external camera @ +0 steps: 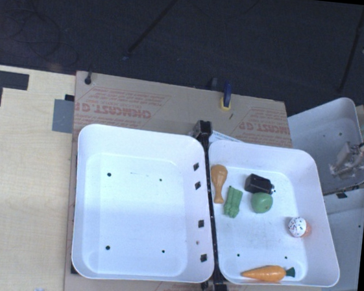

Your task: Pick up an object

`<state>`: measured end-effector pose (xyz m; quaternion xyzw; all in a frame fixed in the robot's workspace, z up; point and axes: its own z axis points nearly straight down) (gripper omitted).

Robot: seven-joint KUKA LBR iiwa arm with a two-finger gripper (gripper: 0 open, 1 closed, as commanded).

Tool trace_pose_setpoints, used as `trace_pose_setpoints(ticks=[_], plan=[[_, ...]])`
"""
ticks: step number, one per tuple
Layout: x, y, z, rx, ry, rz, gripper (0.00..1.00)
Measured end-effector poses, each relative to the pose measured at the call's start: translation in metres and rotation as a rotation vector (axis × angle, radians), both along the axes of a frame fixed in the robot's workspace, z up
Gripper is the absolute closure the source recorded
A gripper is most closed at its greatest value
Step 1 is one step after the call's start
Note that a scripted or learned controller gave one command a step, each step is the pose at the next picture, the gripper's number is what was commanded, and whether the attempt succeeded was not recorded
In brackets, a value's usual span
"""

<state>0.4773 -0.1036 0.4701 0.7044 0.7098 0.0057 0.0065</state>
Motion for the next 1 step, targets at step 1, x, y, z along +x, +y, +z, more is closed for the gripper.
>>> trace_pose_setpoints(ticks=[1], plan=[[-0.0004, -0.0021, 0.0003, 0.000, 0.021, -0.003, 1.00]])
